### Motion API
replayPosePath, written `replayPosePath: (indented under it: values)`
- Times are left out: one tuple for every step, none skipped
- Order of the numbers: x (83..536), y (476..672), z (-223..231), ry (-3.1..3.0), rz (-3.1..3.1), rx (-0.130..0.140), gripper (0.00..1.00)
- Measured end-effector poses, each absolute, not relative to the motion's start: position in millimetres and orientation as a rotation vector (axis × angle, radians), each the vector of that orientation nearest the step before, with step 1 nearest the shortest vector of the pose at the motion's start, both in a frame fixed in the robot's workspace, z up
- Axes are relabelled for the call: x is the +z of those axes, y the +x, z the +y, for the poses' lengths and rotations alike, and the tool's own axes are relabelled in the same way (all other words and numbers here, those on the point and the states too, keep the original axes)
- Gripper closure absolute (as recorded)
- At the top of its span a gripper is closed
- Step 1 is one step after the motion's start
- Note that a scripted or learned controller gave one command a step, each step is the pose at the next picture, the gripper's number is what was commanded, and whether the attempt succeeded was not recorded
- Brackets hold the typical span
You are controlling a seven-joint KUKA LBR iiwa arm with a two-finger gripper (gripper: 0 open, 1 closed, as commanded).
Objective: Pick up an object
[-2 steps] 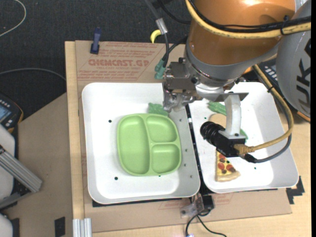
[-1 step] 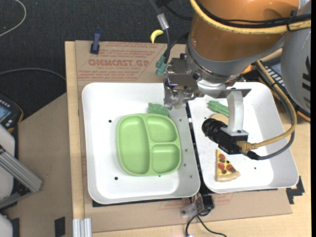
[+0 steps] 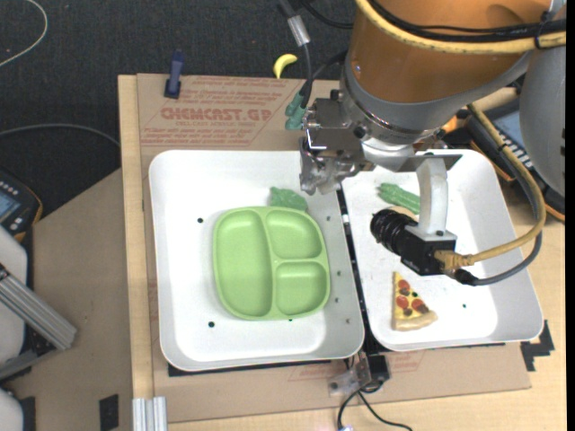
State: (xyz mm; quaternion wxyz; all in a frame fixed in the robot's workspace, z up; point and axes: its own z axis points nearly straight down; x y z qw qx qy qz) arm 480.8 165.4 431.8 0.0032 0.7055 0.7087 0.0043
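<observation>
My gripper point(image 3: 316, 183) hangs low over the divider between the two bins, at the back edge of the left bin point(image 3: 175, 241). Just below and left of it lies a small green leafy piece point(image 3: 287, 197), touching the rim of a light green divided plate point(image 3: 269, 263) in the middle of the left bin. In the right bin point(image 3: 503, 285) a green pod-like piece point(image 3: 398, 196) lies near the back, partly under the arm. A toy pizza slice point(image 3: 411, 303) lies near the right bin's front.
A black cylinder point(image 3: 404, 241) with a yellow cable, fixed to the wrist, hangs over the right bin. The arm's orange band point(image 3: 449, 25) covers the right bin's back. A cardboard sheet point(image 3: 216, 106) with a blue clip point(image 3: 173, 75) lies behind the bins.
</observation>
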Motion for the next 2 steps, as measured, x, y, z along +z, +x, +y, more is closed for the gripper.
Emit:
replayPosePath:
  values:
    - [442.0,481.3,166.0,2.209,2.222,0.017,1.0]
    - [452.4,481.8,166.5,2.208,2.222,0.02,1.0]
